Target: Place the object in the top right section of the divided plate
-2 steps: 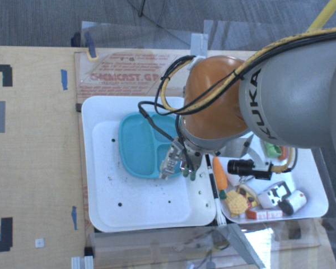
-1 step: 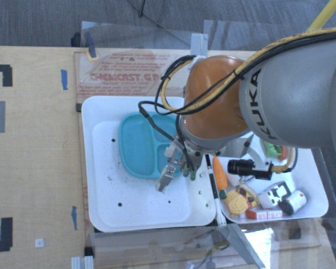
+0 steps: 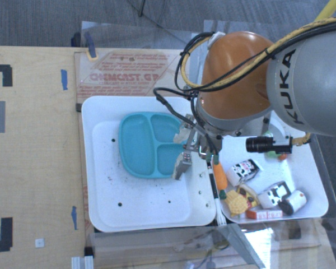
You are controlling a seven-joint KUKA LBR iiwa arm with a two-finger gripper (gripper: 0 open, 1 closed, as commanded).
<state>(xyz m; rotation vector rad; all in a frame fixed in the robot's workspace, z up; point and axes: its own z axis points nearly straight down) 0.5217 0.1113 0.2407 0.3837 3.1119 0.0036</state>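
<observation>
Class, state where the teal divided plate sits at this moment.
In the camera view, the teal divided plate lies in the left white bin, towards its upper right, with the robot's hand at the plate's right edge.

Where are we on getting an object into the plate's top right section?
The blue divided plate in the left bin looks bare, so nothing is placed yet. The tool hangs over the plate's right edge. The carrot and other toys lie in the right bin.

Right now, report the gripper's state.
Gripper: over the right edge of the blue divided plate in the left bin; open or closed cannot be told, and no object is visible in it.
</observation>
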